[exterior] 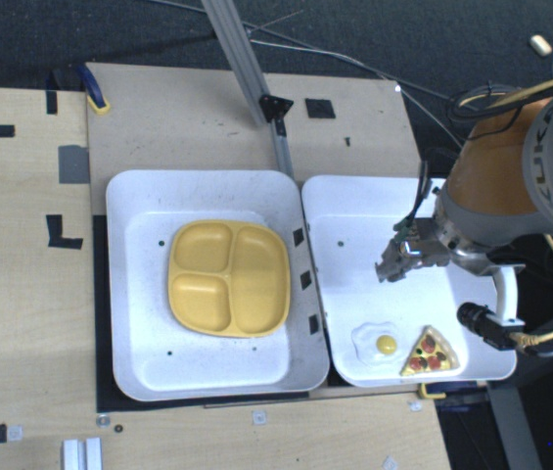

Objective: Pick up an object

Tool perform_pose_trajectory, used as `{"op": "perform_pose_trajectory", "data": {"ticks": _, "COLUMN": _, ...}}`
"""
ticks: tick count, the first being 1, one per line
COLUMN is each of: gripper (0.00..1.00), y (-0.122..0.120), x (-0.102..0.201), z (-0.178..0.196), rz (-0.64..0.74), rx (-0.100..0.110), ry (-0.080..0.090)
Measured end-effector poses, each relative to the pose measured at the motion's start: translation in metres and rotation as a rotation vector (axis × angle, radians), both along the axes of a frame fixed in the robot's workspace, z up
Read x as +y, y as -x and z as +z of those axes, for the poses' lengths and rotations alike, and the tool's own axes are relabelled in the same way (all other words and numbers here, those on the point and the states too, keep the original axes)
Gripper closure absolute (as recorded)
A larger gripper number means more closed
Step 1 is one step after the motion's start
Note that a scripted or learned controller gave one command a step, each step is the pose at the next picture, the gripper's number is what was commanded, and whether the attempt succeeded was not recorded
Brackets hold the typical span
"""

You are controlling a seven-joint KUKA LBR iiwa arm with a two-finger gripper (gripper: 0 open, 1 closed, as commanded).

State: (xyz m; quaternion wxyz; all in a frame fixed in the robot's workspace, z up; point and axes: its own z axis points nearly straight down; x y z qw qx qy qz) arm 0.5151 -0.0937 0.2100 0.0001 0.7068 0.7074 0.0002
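A toy fried egg (377, 343) and a toy pizza slice (431, 352) lie side by side at the near edge of the right bin (354, 213). My gripper (394, 264) hangs over the middle of that bin, above and a little behind the egg, with nothing visible between its fingers. A yellow divided plate (228, 277) lies in the middle of the left bin (139, 262).
The grey arm with its orange band (496, 174) covers the right bin's right side. A slanted metal pole (242, 57) crosses the bench behind the bins. Cables (354, 62) run across the dark floor at the back.
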Motion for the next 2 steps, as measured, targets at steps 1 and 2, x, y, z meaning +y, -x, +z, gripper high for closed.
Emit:
{"op": "perform_pose_trajectory", "data": {"ticks": 1, "gripper": 1.0, "y": -0.002, "x": 0.058, "z": -0.004, "rz": 0.006, "rx": 0.003, "ry": -0.001}}
{"op": "perform_pose_trajectory", "data": {"ticks": 2, "gripper": 1.0, "y": -0.018, "x": 0.109, "z": 0.008, "rz": 0.006, "rx": 0.001, "ry": -0.001}}
